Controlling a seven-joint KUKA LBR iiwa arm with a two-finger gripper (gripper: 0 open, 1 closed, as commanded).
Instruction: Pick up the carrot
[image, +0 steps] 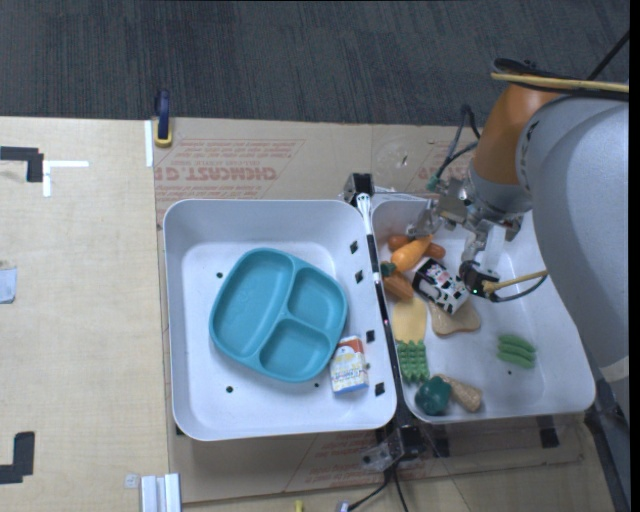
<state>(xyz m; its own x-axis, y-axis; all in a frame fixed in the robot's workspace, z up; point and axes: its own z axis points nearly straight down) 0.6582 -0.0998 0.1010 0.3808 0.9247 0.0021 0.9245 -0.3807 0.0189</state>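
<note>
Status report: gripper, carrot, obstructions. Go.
Gripper low over the right bin, at the carrot; grip unconfirmed. Carrot lying in the bin's far left corner. Black-and-white toy crowding it on the near side.

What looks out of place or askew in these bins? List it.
Nothing is spilled or broken. The right bin is cluttered: the carrot lies in a pile with a black-and-white toy by the divider. In the left bin, a small carton lies against the blue plate.

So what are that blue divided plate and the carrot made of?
The blue plate looks like moulded plastic: uniform colour, soft matte sheen, rounded compartment edges. The carrot seems a toy, probably plastic or rubber, with smooth, even orange; too small to be sure.
</note>
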